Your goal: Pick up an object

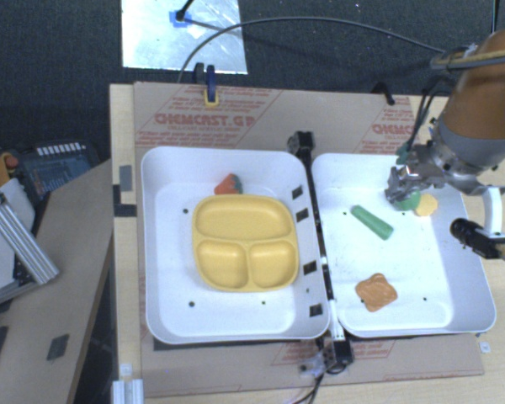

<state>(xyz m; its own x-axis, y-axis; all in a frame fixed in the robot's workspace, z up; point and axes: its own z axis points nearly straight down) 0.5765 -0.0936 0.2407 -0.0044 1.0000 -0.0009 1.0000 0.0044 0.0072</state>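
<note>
looking down at two white bins sitting side by side on a bench. lying in the left bin [164,225]: a yellow divided plate [244,242], with a small red and green piece [228,184] touching its far edge. lying in the right bin [463,297]: a green block [373,223] near the middle, a brown cookie [375,291] nearer the front, a yellow and green toy [422,203] at the back. hanging low over that toy, touching or just above it: the gripper [401,190] of the grey and orange arm [481,99]. cannot tell how the gripper is set, nor whether holding anything.
</note>
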